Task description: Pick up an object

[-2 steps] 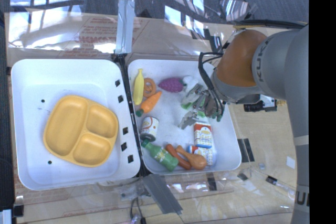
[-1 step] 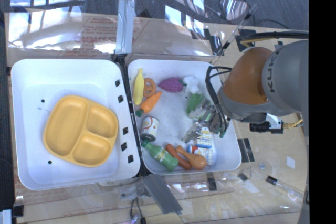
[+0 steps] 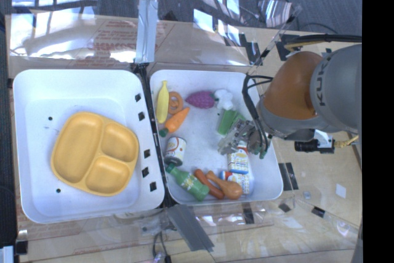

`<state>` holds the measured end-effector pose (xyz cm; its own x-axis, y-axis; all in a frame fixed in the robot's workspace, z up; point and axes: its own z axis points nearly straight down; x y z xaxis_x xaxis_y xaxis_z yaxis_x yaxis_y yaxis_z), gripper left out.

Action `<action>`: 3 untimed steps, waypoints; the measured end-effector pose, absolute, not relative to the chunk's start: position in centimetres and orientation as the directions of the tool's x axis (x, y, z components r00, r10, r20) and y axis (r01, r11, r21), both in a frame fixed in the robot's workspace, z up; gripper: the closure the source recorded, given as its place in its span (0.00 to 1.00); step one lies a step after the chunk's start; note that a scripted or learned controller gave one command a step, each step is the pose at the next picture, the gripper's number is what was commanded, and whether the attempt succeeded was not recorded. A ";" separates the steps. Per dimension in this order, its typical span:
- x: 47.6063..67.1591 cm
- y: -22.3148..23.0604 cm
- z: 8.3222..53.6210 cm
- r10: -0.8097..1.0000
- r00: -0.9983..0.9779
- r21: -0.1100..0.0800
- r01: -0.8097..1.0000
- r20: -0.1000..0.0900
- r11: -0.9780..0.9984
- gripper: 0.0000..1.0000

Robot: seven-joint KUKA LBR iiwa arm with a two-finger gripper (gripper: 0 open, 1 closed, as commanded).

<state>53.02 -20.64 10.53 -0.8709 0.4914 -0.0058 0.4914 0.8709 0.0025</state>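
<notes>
A: Left bin [image 3: 31,132] is sitting on the surface, carrying a yellow divided tray [image 3: 94,153]. Nothing else going on there.

B: And the right bin [image 3: 203,75]?

A: Holding all the clutter. A banana [image 3: 162,101] is lying along its left wall, an orange carrot [image 3: 176,119] just beside it, a small can [image 3: 175,148] below that. A purple grape bunch [image 3: 201,99] is resting near the top. A green bottle [image 3: 188,183] and a hot dog [image 3: 217,185] are lying along the bottom edge.

B: End effector?

A: End effector [image 3: 245,140] is hanging low inside the bin's right half, beside a green-and-white spray bottle [image 3: 225,115] and right above a white carton [image 3: 239,168]. Too cluttered to call: I cannot tell whether it is released or clenched, and I'm not seeing anything gripped.

B: Arm?

A: Arm [image 3: 314,92] is reaching in over the bin's right rim.
</notes>
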 end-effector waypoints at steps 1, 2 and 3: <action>57.4 -21.0 21.4 0.550 -0.835 0.002 0.550 -0.009 0.835 1.00; 50.3 -18.3 21.2 0.562 -0.827 -0.001 0.562 0.000 0.827 1.00; 54.8 -11.3 24.2 0.708 -0.706 0.002 0.708 -0.001 0.706 1.00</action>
